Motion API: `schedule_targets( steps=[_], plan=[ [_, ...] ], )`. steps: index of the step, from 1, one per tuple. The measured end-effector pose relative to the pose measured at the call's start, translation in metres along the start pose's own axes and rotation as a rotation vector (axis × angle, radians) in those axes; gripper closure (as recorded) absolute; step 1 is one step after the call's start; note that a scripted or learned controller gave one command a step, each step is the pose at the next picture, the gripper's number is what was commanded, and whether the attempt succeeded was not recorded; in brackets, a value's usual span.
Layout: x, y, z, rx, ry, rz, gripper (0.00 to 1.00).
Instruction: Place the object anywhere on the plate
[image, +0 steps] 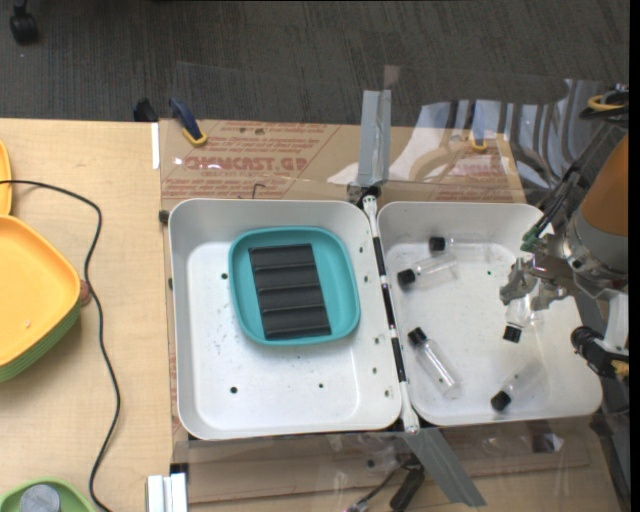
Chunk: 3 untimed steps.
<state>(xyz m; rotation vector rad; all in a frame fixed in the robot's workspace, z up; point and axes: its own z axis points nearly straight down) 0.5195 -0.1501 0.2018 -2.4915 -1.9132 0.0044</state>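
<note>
Writing: red print on the brown cardboard sheet behind the bins, partly legible, something like "CHEMCAST"; the rest is too small to read.
Plate: teal, square with rounded corners, a dark ribbed insert in its middle, lying in the left bin.
Objects: several clear vials with black caps lie in the right bin.
Vial at the gripper: a small vial hangs just below the gripper, black cap lowest, long axis near upright with a slight tilt.
Other vials: one near the divider lies slantwise, cap toward the upper left; one at the front has its cap toward the lower left; two lie near the back, caps to the left.
Jaws: over the right side of the right bin; whether they pinch the vial or stand spread, I cannot tell.
Counter: pale wood, with a black cable and yellow dishes at the left.
Room: dark grey carpet beyond.
</note>
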Motion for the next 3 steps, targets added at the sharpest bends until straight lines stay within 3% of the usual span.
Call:
schedule_targets(
  steps=[1, 2, 3],
  plan=[
    [0.000, 0.000, 0.000, 0.000, 0.000, 0.000, 0.00],
    [-0.038, 0.010, -0.082, 0.001, 0.000, 0.092, 0.00],
    [-0.050, 0.013, -0.184, 0.001, -0.001, 0.207, 0.00]
  ],
)
